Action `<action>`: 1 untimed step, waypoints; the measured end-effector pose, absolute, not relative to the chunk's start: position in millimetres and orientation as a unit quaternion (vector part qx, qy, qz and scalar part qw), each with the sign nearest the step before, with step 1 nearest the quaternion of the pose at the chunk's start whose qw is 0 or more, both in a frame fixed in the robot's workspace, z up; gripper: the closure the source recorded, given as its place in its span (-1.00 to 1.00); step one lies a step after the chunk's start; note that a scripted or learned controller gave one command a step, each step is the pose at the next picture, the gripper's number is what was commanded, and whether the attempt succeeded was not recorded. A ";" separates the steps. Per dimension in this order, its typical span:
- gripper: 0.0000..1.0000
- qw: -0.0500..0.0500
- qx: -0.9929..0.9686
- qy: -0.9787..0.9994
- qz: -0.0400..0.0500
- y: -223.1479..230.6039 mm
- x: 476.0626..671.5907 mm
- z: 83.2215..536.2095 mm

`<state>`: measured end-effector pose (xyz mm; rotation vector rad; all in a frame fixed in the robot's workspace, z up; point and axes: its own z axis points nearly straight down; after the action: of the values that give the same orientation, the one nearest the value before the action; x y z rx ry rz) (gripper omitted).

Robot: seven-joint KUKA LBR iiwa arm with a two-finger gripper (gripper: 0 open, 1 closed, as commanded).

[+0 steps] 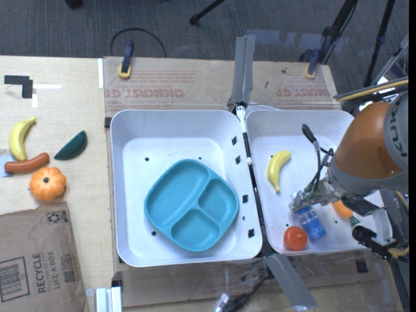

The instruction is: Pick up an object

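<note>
Your arm comes in from the right and bends down into the right bin (364,242), orange band just above the wrist. The gripper (303,202) sits low near the bin floor, right over a blue object (313,226). Can't tell from this angle if the pincer is released or clenched. A red ball (295,238) lies just below-left of it, a yellow banana (278,168) up and to its left. Something orange (342,208) peeks out just right of it, under the wrist.

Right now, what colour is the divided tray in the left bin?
Light blue; the divided tray shows clearly in the camera view.
</note>
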<state>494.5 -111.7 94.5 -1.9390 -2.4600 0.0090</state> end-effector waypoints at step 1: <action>1.00 0.001 -0.686 -0.728 0.003 -96.6 549.4 264.7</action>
<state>549.4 -96.6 264.7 -2.1517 -2.2852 0.0101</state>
